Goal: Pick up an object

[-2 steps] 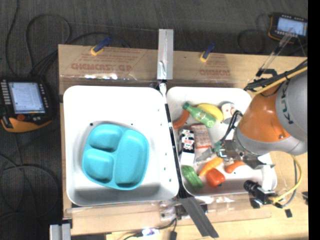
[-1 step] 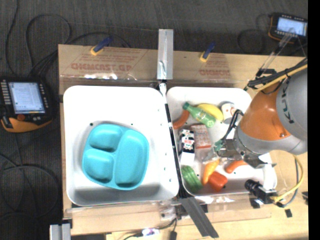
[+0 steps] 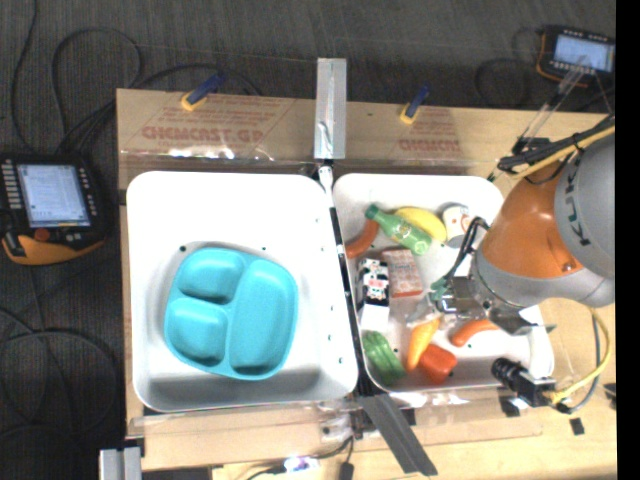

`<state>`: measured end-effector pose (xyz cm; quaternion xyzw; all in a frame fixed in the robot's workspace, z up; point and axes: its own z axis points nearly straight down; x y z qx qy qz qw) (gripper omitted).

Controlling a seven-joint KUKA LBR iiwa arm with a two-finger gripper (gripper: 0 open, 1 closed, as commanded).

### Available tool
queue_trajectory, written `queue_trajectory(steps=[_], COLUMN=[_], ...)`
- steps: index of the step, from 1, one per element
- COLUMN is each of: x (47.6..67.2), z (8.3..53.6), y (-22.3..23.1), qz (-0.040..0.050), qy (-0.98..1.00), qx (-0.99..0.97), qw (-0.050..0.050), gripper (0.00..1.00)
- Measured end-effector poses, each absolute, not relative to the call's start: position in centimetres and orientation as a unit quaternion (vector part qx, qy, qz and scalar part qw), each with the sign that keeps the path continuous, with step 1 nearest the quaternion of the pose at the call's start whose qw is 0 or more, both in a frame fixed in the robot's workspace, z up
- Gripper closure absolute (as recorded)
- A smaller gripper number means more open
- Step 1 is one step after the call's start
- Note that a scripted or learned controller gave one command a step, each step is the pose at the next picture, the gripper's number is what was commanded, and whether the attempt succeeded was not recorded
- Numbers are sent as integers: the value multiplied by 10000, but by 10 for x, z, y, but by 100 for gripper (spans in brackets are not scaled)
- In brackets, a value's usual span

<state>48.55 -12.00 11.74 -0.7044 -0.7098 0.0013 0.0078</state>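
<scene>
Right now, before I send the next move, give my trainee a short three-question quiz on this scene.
1. True or false: the blue divided plate lies in the left bin.
2. Which bin is the gripper over: A left, B right?
3. What colour is the bottle beside the banana?

Key: 1 true. 2 B, the right bin. 3 green.

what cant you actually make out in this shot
- Gripper, camera view: the arm's wrist covers the fingers, so their state and any grasp are unreadable.
- Right bin: its right side is hidden under the arm.
- Black-and-white carton: print too small to read.
- Arm: cut off by the right edge.
</scene>
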Motion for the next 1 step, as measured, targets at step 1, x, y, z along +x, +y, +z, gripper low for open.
queue_trajectory(steps=[1], x=[507], z=[261], y=[-48], qz=[13], qy=[-7635], qx=[-6458], qw=[6], gripper=[100])
